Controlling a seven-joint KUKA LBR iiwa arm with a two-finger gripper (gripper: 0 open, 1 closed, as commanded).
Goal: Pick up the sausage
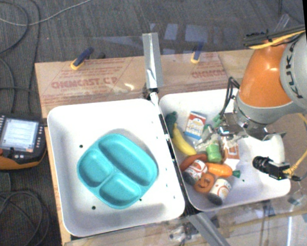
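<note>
The sausage [191, 160] is a reddish-orange curved piece in the right bin [260, 190], lying left of centre between a banana and a small can. My gripper [220, 134] hangs over the pile in the middle of that bin, up and to the right of the sausage and just above a green item [214, 152]. The sausage lies apart from the gripper. The arm's grey wrist and orange band [264, 79] cover the bin's right rear part.
Around the sausage lie a banana [178, 140], a carton [195, 125], a carrot [221, 169], two small cans [198, 171] [221, 188] and an orange pretzel shape [205, 183]. The left bin [70, 212] holds a teal divided plate [117, 169]. A pendant [13, 141] sits far left.
</note>
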